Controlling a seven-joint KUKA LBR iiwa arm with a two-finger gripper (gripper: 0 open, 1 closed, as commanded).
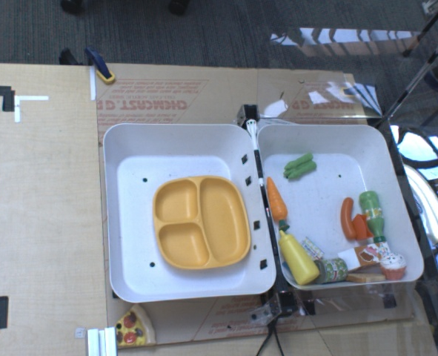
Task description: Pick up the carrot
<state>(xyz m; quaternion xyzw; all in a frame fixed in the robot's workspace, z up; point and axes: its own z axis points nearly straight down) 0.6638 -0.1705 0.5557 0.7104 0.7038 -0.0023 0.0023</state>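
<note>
The carrot [276,199] is orange with a green top and lies along the left wall of the right bin [330,147], pointing up and away. Just below it lies a yellow mustard bottle [298,257]. The left bin [130,154] holds a yellow divided plate [201,222].
In the right bin lie green pea pods [300,166], a red sausage [347,218], a green bottle [371,212], and several small toys along the front wall, among them a cupcake [391,262]. A toy pizza slice [131,328] lies on the bench in front of the left bin.
</note>
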